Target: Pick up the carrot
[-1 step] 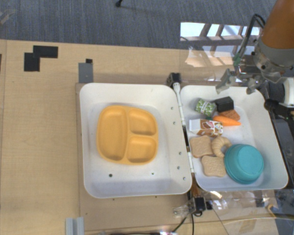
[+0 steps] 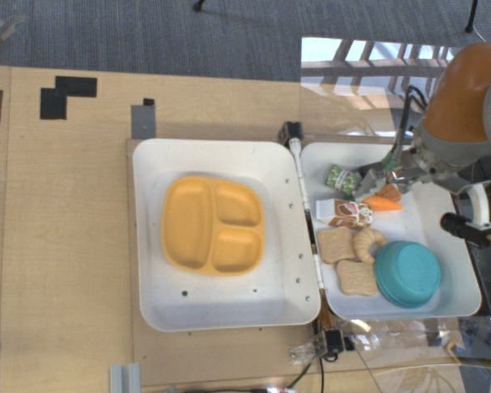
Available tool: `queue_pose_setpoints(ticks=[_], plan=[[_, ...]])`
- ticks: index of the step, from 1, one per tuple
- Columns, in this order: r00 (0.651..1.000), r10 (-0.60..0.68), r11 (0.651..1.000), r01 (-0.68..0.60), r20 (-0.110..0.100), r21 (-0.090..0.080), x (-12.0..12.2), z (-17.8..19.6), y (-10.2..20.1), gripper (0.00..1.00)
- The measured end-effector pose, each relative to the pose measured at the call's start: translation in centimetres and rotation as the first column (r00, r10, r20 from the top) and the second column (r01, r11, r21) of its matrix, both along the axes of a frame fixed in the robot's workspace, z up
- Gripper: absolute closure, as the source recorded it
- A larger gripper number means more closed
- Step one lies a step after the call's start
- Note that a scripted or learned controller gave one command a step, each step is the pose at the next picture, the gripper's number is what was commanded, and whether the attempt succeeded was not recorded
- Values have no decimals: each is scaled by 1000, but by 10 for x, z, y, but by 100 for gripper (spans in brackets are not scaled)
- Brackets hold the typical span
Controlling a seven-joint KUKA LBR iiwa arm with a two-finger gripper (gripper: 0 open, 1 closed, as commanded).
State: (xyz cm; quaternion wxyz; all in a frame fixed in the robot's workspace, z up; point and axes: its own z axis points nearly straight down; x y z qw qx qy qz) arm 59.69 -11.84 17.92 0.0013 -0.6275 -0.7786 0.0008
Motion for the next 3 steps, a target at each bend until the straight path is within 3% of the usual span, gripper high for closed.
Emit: queue_pose_setpoints(ticks=[1,2,3], plan=[[1000,-7,1000,7,13,-1,8,-70,-47,0],[1000,-6,1000,6,17,-2,10,-61,-47,100],[999,-33,999,33,9,2,-4,-25,23,100]])
